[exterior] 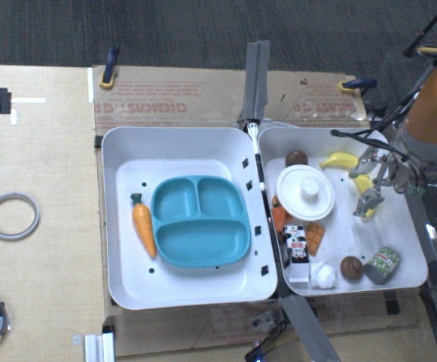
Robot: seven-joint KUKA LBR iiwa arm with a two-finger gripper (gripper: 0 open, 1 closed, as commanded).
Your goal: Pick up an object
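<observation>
the gripper (pixel 369 191) hangs over the right side of the right bin (pixel 411 274), its fingers spread apart with nothing between them, so no object has been picked up yet. the nearest candidate is the banana (pixel 339 160), lying just left of and a little farther than the fingertips, beside a small brown ball (pixel 296 157). left of it sits a white lidded bowl (pixel 305 191); along the near edge lie a white ball (pixel 324 276), a brown chocolate-like piece (pixel 351 267) and a green can (pixel 383 263) on its side. a small carton (pixel 295 243) and orange pieces crowd the bin's left wall. in the left bin (pixel 120 277) a blue divided plate (pixel 201 221) and a carrot (pixel 143 225) lie untouched. as i judge it, the task is at its start: choosing, descending, closing and lifting all remain
</observation>
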